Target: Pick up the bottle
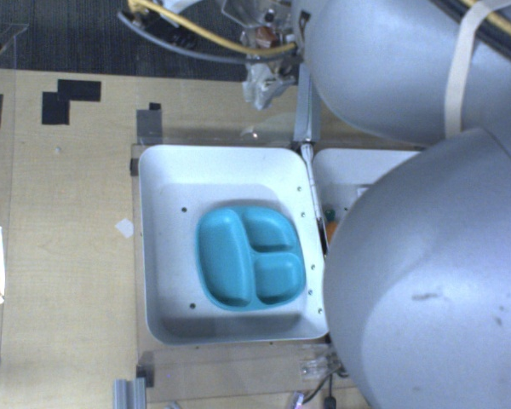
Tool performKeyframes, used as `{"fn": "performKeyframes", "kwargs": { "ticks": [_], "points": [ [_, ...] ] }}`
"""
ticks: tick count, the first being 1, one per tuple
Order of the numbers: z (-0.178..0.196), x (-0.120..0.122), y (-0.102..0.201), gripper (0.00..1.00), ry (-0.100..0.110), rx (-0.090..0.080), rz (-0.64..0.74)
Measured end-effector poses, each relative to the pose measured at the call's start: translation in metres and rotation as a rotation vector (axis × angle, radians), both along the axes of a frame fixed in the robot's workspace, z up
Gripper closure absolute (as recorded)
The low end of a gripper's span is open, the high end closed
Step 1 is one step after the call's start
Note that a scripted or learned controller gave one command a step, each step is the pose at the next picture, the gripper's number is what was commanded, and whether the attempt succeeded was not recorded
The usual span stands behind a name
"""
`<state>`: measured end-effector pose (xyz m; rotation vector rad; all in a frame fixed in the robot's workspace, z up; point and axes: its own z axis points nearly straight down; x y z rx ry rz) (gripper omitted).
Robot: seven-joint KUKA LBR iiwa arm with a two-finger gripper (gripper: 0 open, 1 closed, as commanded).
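Overhead view. The gripper (264,88) hangs above the far rim of the left bin (166,228); whether it is spread or pressed together cannot be told, and nothing is seen in its grasp. The left bin holds a blue divided tray (249,256). The arm (426,254) covers most of the right bin (358,173), so the bottle's place cannot be told. Risk: a descent aimed without sight of the bottle may close on nothing.

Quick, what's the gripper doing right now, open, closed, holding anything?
Gripper: raised above the far edge of the left bin; open or closed cannot be told, and nothing visible in it.
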<state>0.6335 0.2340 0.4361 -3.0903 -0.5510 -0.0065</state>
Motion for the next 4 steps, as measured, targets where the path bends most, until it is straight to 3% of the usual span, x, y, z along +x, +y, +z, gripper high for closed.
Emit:
{"fn": "performKeyframes", "kwargs": {
  "ticks": [4],
  "points": [
    [0.048,0.004,-0.005,1.0,-0.014,0.009,-0.001]
  ]
}}
